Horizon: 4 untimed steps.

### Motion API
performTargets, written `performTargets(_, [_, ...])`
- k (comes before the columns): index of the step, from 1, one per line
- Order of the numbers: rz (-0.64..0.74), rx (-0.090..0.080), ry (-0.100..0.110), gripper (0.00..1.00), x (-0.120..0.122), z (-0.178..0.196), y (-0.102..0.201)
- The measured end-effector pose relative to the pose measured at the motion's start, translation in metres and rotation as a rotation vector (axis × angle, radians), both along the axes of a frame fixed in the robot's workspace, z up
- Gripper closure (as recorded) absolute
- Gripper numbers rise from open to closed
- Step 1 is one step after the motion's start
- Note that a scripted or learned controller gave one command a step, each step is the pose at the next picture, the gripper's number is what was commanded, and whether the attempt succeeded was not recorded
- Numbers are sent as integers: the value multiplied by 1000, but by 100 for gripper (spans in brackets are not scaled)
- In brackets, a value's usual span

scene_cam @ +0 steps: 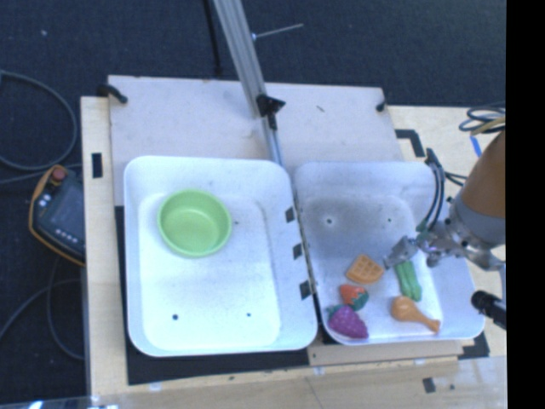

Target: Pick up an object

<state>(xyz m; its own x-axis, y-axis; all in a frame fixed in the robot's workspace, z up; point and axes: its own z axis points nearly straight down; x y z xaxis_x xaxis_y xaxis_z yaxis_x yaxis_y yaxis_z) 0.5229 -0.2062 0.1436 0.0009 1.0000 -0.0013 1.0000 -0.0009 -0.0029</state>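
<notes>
- Gripper (pixel 407 256) sits over the right bin (pixel 341 186), its claw state impossible to tell
- Green toy (pixel 410 280) just at its 6 o'clock
- Green bowl (pixel 195 222) far at 9 o'clock

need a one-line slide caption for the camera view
Gripper over the right bin beside a green toy vegetable; green bowl in the left bin.

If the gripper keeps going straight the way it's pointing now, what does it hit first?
Probably the green toy vegetable, just below the gripper in the right bin. Depth is unclear from above.
</notes>
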Motion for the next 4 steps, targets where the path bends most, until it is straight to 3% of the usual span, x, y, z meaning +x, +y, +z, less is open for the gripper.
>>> performTargets(1, [-2, 1, -8, 0, 2, -39, -2])
performTargets(2, [-5, -1, -13, 100, 4, -26, -3])
performTargets(4, [5, -2, -11, 100, 11, 72, -9])
